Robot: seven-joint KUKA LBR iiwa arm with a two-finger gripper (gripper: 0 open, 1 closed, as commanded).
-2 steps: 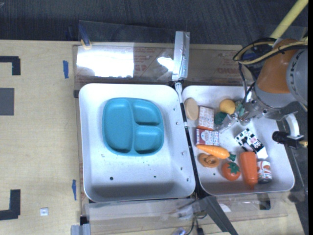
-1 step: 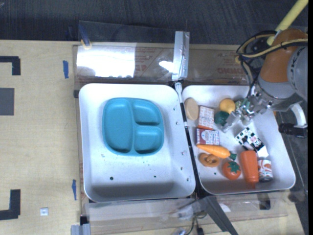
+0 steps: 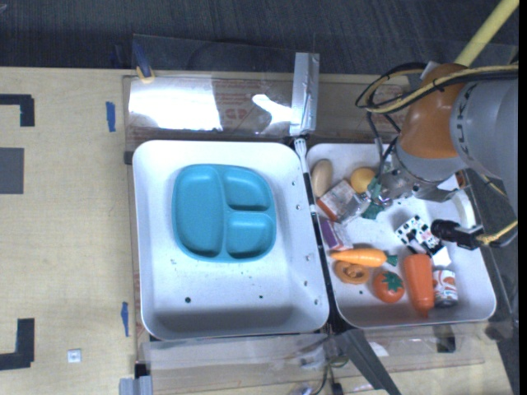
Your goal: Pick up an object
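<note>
Gripper (image 3: 380, 189) down in the right bin (image 3: 478, 303), at the clutter near its upper left, just beside a yellow round toy (image 3: 361, 178) and a crumpled packet (image 3: 342, 202). Cannot tell how it stands. Blue divided tray (image 3: 222, 211) in the left bin (image 3: 156, 286); carrot (image 3: 360, 257), tomato (image 3: 388, 285) and orange cylinder (image 3: 417, 282) nearer the front.

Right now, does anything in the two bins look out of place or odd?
Nothing looks spilled or broken. The right bin holds a loose jumble of toy food, and the blue plate lies flat in the left bin.
</note>
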